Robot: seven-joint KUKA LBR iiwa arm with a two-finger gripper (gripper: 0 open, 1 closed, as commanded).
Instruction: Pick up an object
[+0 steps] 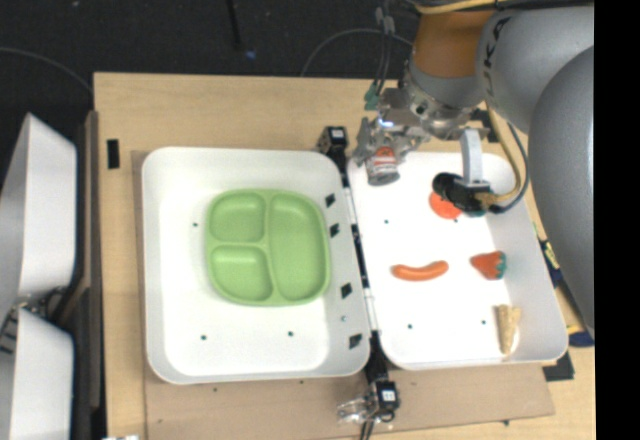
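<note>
My gripper hangs over the far left corner of the right bin, and I cannot tell how it is set. Near me in that bin lie a sausage, a strawberry and a pale wedge; the green divided plate sits in the left bin.

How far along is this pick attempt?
Nothing looks picked yet. The hot dog, strawberry and cone-shaped piece lie in the right bin. The gripper sits at that bin's far left corner, away from them. The pick itself remains.
</note>
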